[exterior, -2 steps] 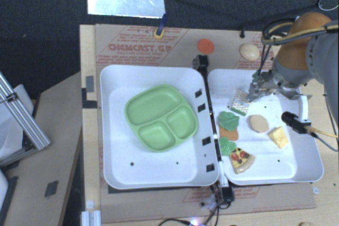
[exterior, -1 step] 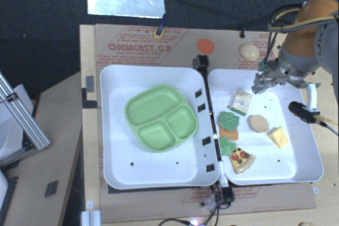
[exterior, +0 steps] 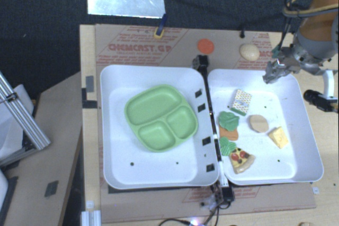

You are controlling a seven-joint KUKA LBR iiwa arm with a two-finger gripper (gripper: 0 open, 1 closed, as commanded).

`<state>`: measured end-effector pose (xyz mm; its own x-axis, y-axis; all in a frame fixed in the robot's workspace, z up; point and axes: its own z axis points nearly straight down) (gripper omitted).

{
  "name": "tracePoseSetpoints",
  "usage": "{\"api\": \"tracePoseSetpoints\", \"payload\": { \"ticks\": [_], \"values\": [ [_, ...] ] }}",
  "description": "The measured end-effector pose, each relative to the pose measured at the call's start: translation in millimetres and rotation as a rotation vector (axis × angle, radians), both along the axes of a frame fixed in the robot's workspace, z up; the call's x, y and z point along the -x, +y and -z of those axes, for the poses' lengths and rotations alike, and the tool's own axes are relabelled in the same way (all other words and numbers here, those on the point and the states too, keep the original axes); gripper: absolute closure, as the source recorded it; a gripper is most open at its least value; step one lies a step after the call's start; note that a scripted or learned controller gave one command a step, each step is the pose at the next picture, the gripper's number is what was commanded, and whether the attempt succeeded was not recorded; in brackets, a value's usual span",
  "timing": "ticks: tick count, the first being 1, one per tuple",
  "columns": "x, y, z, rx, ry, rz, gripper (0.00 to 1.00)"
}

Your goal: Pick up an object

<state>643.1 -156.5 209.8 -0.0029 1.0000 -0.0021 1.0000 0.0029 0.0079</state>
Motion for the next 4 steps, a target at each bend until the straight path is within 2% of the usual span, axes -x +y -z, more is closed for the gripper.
{"api": "tracePoseSetpoints", "payload": {
  "ticks": [1, 3, 4],
  "values": [
    [-1.2, 0.0, -16.1, -0.001, 0.003, -0.002, 1.0],
    [23.0, 103.1, -13.7, -0.004, 0.008, -0.006, 1.0],
    [54.6, 146.4, -23.2, -0.004, 0.009, -0.007, 1.0]
  ]
}}
